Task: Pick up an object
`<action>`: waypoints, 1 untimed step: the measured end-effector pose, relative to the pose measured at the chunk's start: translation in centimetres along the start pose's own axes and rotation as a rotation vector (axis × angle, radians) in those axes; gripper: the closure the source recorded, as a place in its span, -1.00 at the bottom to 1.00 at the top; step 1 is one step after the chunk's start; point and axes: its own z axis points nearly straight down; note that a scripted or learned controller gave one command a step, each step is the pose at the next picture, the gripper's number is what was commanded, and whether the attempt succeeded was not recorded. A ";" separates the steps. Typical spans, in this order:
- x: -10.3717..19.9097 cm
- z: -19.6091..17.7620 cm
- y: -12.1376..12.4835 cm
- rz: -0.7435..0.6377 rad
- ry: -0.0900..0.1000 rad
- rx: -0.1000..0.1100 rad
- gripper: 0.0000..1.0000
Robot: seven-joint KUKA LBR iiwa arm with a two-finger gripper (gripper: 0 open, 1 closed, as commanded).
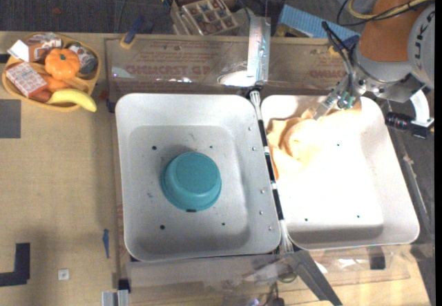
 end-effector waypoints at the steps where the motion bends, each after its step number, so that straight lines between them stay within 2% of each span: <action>1: 3.6 -1.0 0.9 -0.647 0.003 -0.001 1.00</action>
